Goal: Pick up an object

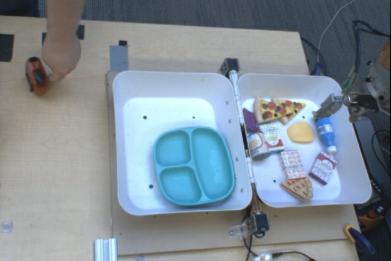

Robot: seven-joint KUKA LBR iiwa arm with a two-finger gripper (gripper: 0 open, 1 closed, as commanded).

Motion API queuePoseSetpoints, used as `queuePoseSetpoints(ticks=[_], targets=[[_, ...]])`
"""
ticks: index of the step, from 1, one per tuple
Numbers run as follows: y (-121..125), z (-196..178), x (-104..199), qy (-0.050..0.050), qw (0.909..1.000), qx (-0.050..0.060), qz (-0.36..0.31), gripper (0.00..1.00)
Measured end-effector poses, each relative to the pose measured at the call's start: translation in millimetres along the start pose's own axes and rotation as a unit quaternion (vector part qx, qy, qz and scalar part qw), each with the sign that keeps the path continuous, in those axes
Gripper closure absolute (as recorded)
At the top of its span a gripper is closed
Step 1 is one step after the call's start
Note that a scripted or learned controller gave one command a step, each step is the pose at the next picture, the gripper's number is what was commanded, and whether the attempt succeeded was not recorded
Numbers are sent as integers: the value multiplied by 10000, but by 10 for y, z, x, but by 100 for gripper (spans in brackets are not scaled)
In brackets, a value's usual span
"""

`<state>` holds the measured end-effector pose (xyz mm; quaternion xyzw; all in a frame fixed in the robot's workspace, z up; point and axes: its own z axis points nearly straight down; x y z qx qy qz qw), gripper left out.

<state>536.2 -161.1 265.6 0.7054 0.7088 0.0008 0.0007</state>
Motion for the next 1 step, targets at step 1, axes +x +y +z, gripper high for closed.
queuePoseSetpoints(ticks=[1], targets=[[353,1559,24,7,10000,21,5,0]])
